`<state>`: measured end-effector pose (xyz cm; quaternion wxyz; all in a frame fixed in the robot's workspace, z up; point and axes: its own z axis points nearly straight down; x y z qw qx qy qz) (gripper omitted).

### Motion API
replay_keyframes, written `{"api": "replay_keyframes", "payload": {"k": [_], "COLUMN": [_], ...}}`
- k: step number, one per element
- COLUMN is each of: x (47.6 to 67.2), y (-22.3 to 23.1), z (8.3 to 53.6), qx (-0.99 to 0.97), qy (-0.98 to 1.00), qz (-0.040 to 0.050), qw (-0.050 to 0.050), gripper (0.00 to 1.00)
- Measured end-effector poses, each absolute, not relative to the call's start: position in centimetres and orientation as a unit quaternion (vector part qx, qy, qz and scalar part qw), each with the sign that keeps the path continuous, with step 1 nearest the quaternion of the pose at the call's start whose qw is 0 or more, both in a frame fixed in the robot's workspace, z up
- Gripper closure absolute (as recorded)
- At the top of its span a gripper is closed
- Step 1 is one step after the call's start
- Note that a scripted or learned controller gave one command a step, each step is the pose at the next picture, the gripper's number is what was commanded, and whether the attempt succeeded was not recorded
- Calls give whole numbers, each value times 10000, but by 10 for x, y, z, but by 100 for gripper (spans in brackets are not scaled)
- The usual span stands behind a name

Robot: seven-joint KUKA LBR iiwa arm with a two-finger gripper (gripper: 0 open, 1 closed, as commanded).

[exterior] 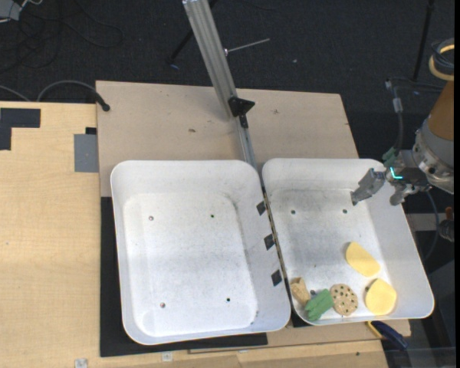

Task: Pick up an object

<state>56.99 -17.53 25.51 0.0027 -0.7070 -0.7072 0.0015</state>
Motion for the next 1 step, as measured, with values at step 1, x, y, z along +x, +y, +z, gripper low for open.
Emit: {"api": "replay_keyframes", "payload": {"k": [1], "x": [571], "y": [-175], "z": [257], "qx": [-7071], "qy": [-7071], "qz": [5], "qw": [13], "gripper": [0]}}
